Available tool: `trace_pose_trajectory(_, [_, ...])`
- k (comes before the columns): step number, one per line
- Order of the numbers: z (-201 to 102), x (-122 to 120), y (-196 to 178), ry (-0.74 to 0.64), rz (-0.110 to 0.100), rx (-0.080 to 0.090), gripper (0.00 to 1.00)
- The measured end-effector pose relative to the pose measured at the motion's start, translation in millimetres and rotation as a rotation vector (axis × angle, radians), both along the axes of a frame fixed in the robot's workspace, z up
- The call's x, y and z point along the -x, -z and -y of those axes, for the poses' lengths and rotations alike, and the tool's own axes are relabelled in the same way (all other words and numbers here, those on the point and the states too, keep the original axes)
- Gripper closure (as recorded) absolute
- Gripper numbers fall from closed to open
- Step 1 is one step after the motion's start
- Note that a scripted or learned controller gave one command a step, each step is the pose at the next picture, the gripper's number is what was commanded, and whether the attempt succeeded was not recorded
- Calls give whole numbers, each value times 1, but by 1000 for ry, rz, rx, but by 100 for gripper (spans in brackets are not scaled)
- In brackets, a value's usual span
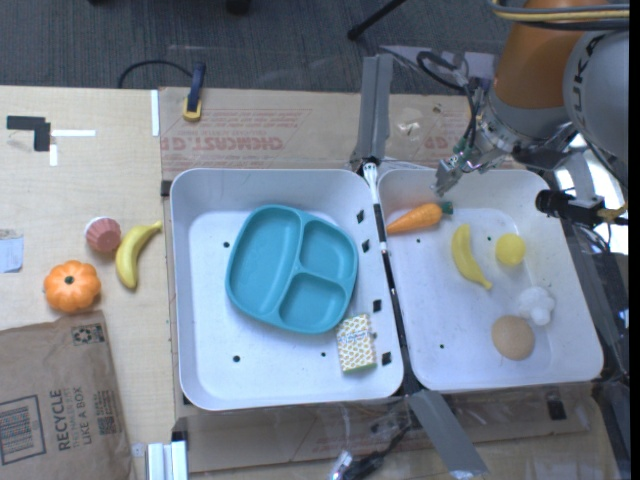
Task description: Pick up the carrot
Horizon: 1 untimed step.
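You see the grey arm with its orange band (540, 43) reaching in from the right, its two-finger gripper (447, 178) poised over the far rim of the right-hand shallow white bin (580, 353). You cannot tell from this view how the tool stands, wide or narrow; nothing shows between its tips.

The orange, tapered carrot with a small green stem end (414, 218) lies in the right bin, near its far left corner, tip against the divider between the bins. It sits just below and slightly left of the gripper; contact cannot be judged.

Also in your right bin: a yellow plastic banana (469, 257) just right of the carrot, a small yellow lemon-like ball (511, 250) beside it, a white fluffy lump (536, 305), and a tan egg-shaped object (513, 338) toward the near side.

In your left-hand white bin (200, 368) rests a teal three-compartment plastic plate (292, 268), with a small patterned yellow-and-white box (356, 344) just off its near right edge.

On the wooden bench (80, 188) to the left lie a second yellow banana (134, 254), a pink cupcake-like toy (103, 234), a small orange pumpkin (72, 286) and a brown cardboard sheet printed RECYCLE (60, 398).
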<state>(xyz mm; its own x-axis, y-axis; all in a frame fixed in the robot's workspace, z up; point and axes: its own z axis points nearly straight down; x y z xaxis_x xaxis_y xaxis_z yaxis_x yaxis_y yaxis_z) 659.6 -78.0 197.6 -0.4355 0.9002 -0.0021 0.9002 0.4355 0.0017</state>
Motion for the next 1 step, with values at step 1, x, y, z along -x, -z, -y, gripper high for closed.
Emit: trace_pose_trajectory(1, [33,54,-27,-199,-2,0,100])
